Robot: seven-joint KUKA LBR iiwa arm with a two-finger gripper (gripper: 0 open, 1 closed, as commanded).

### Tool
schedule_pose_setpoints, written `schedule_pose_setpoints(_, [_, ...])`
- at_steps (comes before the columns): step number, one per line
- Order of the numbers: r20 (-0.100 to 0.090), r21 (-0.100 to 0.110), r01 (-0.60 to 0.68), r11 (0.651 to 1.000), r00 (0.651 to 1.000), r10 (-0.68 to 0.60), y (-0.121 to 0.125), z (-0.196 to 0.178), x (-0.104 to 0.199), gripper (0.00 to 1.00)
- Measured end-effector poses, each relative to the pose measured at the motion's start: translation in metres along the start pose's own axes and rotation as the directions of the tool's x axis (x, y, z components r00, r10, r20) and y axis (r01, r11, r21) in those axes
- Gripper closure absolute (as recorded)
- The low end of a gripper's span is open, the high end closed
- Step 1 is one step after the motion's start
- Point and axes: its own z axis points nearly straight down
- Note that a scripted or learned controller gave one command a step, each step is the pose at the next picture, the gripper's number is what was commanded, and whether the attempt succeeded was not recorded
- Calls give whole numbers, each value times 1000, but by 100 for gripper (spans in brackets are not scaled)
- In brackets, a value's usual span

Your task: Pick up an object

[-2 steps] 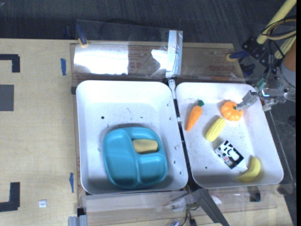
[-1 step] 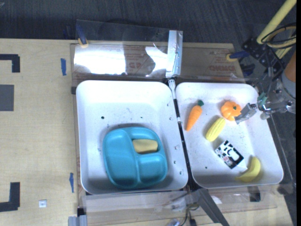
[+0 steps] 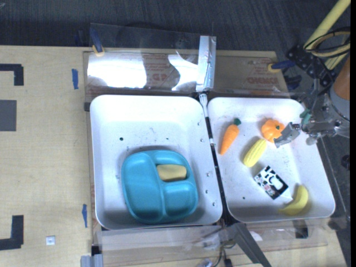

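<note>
From the camera above, I see my pincer (image 3: 291,132) over the right white plastic bin (image 3: 317,166), near its far right part, just beside a small round orange toy fruit (image 3: 271,129); how wide it is open I cannot tell, and I see no thing between it. In this same bin lie an orange plastic carrot with green top (image 3: 228,137), a yellow toy corn cob (image 3: 254,152), a black-and-white printed small packet (image 3: 271,182) and a yellow toy banana (image 3: 296,200) near the front corner. In the left white bin (image 3: 111,127) rests a blue divided plastic tray (image 3: 156,191), and a yellowish oval piece (image 3: 172,172) lies in its compartment. Both bins stand on the light wooden tabletop (image 3: 39,149).
</note>
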Motion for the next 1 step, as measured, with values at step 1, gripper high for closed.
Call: schedule_pose_setpoints(1, [0, 0, 0, 1000, 1000, 0, 0, 0, 0, 0])
